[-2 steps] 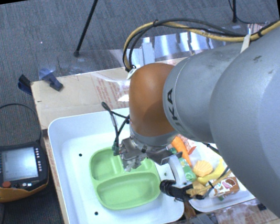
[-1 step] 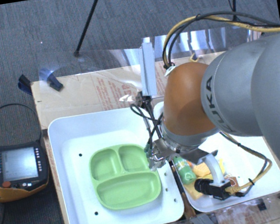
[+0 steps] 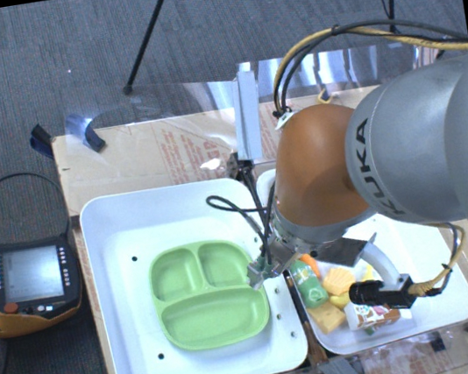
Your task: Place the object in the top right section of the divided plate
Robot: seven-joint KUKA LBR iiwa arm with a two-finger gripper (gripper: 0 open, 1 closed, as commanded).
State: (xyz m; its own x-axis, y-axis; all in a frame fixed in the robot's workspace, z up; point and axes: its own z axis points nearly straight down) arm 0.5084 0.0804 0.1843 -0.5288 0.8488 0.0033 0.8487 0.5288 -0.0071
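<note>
Hanging over the right rim of the left bin (image 3: 102, 248), my gripper (image 3: 262, 272) sits right at the right edge of the green divided plate (image 3: 209, 306), level with the ridge beneath its top right section. Something small and greenish shows at my fingertips, but it is too blurred to name, and I cannot tell whether my jaws are spread or pressed together. The plate lies in the middle of the left bin. In the right bin (image 3: 462, 299), near its left wall, lie a green bottle (image 3: 307, 283), yellow pieces (image 3: 337, 282) and a small carton (image 3: 375, 315).
</note>
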